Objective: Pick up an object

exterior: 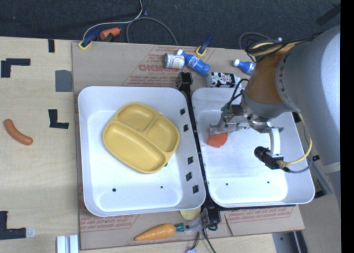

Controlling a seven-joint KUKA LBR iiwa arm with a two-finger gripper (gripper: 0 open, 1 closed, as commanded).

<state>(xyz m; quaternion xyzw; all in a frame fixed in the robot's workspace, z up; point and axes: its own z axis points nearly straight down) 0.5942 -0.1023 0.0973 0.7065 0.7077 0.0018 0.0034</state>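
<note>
From above, the pincer (220,130) is low in the right bin (243,188), near its left wall, touching an orange piece (217,140); I cannot tell its state. Bare floor lies in front. A yellow tray (141,136) sits in the left bin (97,191).

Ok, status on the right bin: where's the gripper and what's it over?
Gripper down in the right bin, at the orange-red object. Grasp unconfirmed. Yellow divided plate sits in the left bin, clear of the work.
</note>
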